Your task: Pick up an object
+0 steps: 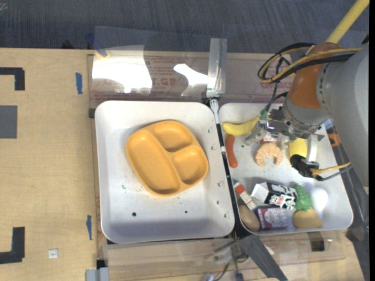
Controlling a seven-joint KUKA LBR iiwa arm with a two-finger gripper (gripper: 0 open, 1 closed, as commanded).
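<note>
My gripper (pixel 272 132) hangs over the back of the right bin (pixel 343 212), reaching in from the right. Just below it lies a pale orange croissant-shaped toy (pixel 268 154); whether they touch is unclear. A yellow banana (pixel 240 127) lies to the gripper's left against the back wall. Along the bin's left side rests a red sausage-shaped piece (pixel 231 151). To the right of the croissant toy, a yellow object (pixel 297 147) is partly covered by the wrist.
The left bin (pixel 111 204) holds an orange divided plate (pixel 167 156). At the front of the right bin crowd a card box (pixel 280 197), a dark can (pixel 273 218), a green toy (pixel 303 196), a white ball (pixel 320 199) and a tan potato-like piece (pixel 307 218).
</note>
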